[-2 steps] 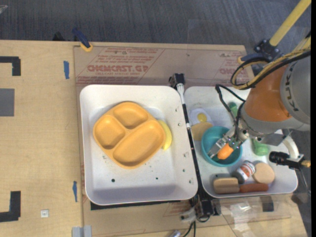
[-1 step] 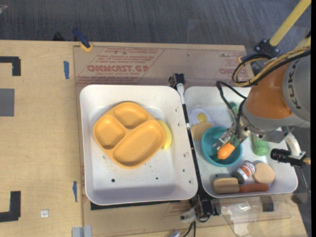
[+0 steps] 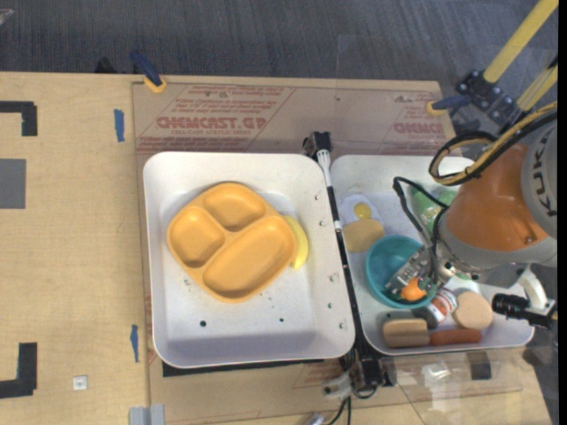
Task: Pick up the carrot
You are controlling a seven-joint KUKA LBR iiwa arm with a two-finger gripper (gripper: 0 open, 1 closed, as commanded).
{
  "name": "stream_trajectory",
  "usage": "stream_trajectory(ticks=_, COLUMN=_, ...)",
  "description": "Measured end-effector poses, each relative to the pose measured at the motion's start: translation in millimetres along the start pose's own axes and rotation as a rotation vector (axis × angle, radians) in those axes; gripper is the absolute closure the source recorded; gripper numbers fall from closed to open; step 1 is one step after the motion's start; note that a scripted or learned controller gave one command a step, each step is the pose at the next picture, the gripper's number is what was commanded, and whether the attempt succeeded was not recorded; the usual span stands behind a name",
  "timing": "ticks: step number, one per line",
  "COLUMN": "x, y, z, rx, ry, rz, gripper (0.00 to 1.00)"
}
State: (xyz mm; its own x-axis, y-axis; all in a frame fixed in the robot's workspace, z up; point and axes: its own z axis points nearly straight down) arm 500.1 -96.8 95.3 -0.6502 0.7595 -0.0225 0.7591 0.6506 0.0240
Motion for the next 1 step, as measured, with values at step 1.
stream_trajectory(ticks=1, x=40.9, y=43.7, z=-92.3, rx=0.011, ry=0.017, rz=-0.356, gripper=1.0)
